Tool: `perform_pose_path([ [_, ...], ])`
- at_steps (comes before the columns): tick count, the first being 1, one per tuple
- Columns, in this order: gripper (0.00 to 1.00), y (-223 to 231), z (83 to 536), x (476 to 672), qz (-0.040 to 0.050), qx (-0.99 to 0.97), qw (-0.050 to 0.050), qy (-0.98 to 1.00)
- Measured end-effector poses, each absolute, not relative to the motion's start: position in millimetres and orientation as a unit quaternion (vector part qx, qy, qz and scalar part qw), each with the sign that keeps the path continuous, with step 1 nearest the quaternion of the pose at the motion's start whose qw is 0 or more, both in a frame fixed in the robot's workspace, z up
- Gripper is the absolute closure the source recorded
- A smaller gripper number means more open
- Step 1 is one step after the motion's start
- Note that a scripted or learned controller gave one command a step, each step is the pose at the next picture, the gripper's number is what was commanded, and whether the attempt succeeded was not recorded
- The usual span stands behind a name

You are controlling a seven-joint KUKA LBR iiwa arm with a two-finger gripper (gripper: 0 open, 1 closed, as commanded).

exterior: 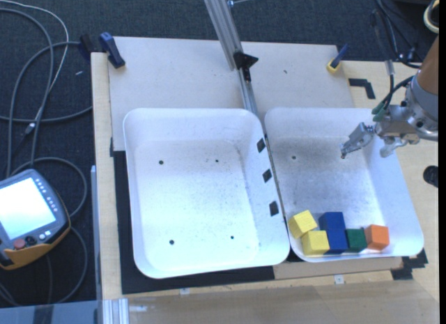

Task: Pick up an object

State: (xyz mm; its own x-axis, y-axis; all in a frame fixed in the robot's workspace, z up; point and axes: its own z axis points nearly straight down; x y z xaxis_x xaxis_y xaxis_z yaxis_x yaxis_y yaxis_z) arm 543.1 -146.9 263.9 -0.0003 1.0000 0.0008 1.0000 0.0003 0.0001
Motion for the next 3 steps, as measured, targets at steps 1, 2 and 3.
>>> perform_pose_path([
  [1, 0.00, -103, 95, 552.3, 0.0022, -0.707, 0.005, -0.708],
  [2, 0.00, -85, 100, 594.7, -0.0016, -0.706, -0.001, -0.709],
  [3, 1.00, -87, 111, 593.9, -0.0014, -0.707, -0.001, -0.708],
])
